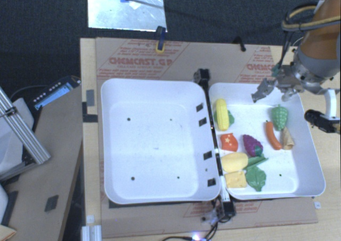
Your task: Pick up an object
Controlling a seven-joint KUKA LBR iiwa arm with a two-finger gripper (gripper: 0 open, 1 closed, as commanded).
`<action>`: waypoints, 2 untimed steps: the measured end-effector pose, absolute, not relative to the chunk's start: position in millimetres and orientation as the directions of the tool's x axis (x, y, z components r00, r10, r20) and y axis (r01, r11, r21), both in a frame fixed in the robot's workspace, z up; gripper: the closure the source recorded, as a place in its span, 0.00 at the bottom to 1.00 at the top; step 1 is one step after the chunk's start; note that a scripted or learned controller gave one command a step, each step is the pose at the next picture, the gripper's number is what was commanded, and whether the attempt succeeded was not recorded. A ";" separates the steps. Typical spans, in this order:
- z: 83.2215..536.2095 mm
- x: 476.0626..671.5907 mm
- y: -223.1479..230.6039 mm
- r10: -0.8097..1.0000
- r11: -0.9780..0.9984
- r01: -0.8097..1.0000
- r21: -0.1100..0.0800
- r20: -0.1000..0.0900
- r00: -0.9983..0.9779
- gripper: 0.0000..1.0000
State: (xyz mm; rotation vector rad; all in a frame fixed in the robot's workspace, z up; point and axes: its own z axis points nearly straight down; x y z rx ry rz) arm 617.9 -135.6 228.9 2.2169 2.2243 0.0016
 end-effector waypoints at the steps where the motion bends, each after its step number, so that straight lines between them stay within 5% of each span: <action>1: 240.4 618.9 -135.4 1.000 0.006 1.000 0.005 0.000 -0.006 1.00; 2: 206.6 638.2 -51.1 1.000 0.012 1.000 0.001 0.002 -0.012 1.00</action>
